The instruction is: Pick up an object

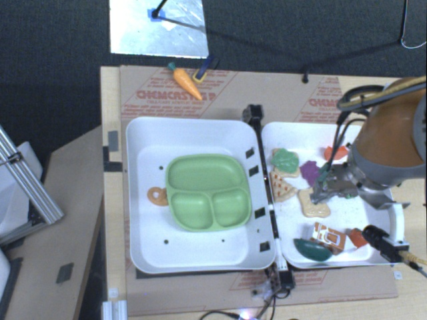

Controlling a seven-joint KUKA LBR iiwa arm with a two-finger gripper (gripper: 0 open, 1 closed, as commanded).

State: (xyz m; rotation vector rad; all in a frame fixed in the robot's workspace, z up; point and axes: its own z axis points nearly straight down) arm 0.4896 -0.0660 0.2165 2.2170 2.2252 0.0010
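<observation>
My gripper [325, 188] hangs low over the middle of the right bin [383, 255], at the end of the grey arm with its orange band [393, 135]. It is right above a beige bone-shaped biscuit [313, 209] and just right of a purple toy [309, 172]. Around them lie a green leafy toy [285, 159], a pizza slice [283, 191] and an orange piece [337, 153] partly behind the arm. Near the front wall are a dark green piece [311, 249], an orange-and-white box [329, 236] and a red piece [357, 237].
The left bin [143, 245] holds a green divided plate [205, 192] and a small pretzel ring [157, 196]. A toy carrot [187, 83] lies on the board behind the bins. Black clips [253, 114] run along the wall between the bins.
</observation>
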